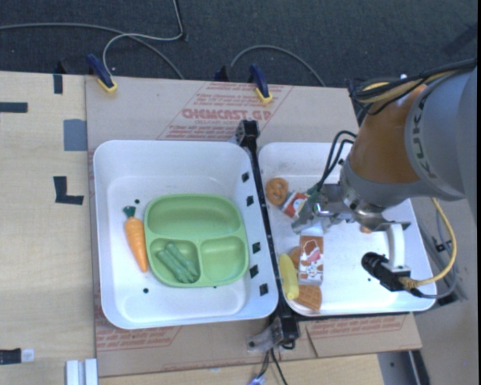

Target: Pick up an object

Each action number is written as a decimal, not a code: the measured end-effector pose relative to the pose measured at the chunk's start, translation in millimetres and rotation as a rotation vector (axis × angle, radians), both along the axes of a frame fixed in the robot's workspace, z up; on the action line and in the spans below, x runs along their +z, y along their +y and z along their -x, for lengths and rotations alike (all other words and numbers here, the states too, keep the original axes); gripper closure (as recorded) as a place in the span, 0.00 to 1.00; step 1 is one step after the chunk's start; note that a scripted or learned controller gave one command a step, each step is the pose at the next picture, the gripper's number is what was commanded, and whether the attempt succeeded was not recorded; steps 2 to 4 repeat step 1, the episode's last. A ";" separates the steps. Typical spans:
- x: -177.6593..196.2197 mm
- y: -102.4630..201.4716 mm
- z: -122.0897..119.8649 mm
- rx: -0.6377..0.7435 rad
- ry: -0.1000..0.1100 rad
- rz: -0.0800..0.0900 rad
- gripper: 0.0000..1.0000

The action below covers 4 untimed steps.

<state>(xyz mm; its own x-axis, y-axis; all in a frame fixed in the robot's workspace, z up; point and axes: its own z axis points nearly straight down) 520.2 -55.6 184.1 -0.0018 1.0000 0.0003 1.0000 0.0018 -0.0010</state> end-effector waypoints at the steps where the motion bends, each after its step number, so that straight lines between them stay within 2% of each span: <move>1: 48.2 54.4 4.3 0.000 0.000 0.000 1.00; 4: 48.2 54.4 4.3 0.000 0.000 0.000 1.00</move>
